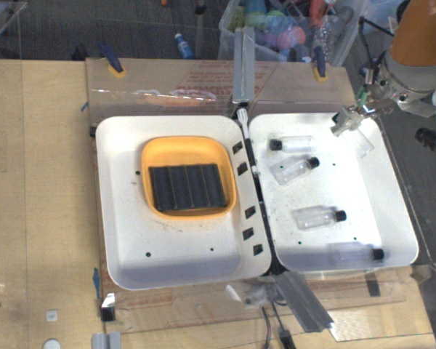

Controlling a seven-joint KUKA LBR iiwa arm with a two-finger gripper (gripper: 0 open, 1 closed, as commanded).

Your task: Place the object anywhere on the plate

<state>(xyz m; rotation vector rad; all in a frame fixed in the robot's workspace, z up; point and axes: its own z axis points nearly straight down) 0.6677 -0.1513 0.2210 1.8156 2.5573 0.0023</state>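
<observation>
An orange plate (153, 153) lies in the left bin (123, 231), and a black ribbed block (187, 187) rests flat on it. Several clear bottles with black caps lie on their sides in the right bin (392, 195): one at the back (291, 145), one just below it (294, 168), one mid-bin (318, 217) and one by the front rim (354, 253). My gripper (346, 121) hangs over the right bin's back right corner, apart from every bottle and right of the back one. Nothing shows in it.
A raised divider (251, 195) with black clips separates the two bins. A clear tub of colourful toys (294, 13) stands behind the bench. The arm's orange band (421, 27) fills the upper right corner.
</observation>
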